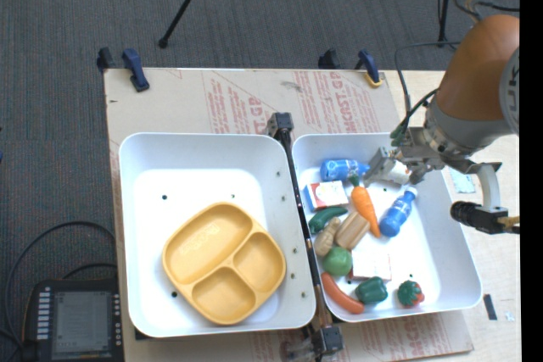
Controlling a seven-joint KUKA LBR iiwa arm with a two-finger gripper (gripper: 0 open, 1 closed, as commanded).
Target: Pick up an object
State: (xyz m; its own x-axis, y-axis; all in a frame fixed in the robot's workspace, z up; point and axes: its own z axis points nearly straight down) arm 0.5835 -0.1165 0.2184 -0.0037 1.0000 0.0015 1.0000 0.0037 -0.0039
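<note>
While up above the right bin (462,267), near the blue bottle (396,214) and orange carrot (365,208): claw (392,168) with fingers apart, holding nothing.

— What sits in the left bin (140,157)?
— A tray (224,263), toward its near side.
— And the right bin (450,267)?
— A can (341,169) far left, a carrot (366,208) with a bottle (396,214) just right of it, peppers (390,292) and a sausage (341,295) nearest.
</note>
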